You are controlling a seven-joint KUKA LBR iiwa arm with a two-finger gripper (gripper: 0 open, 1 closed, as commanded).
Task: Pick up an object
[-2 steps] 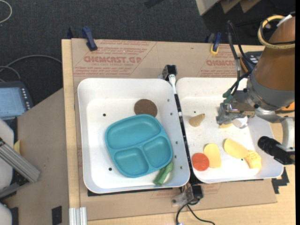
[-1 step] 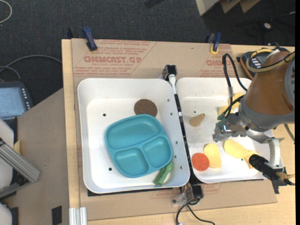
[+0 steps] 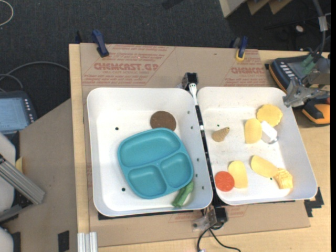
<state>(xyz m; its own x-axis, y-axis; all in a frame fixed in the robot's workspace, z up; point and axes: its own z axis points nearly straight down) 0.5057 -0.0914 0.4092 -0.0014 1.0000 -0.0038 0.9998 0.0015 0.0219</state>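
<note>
While our gripper (image 3: pixel 300 91) hung beyond the right bin's (image 3: pixel 294 193) far corner, jaw state untellable, we judged the isolated tan wedge (image 3: pixel 220 134) easiest.

A brown cardboard sheet (image 3: pixel 131 62) printed CHEMCAST lies under both bins (image 3: pixel 100 140), extending far left of the jaws. A blue clamp (image 3: pixel 100 42) grips its far edge, well left of the jaws. A yellow-and-blue clamp (image 3: pixel 241 49) sits nearer them. A handheld pendant (image 3: pixel 286 70) lies just beside the jaws. A small screen (image 3: pixel 13 112) stands far left of them.
</note>
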